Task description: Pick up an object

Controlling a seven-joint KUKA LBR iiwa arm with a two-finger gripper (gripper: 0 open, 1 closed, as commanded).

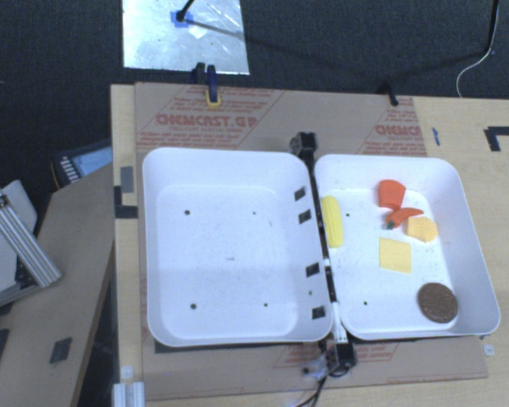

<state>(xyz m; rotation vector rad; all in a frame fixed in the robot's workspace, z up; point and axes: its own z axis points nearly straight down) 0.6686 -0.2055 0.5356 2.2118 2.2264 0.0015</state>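
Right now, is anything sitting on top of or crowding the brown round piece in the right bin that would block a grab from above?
Nothing visible does. The brown round piece lies flat and alone near the right bin's front corner, apart from the yellow square. Only the bin's wall is close beside it.

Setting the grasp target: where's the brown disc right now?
In the camera view the brown disc lies in the right bin, near its front right corner, just below the flat yellow square.
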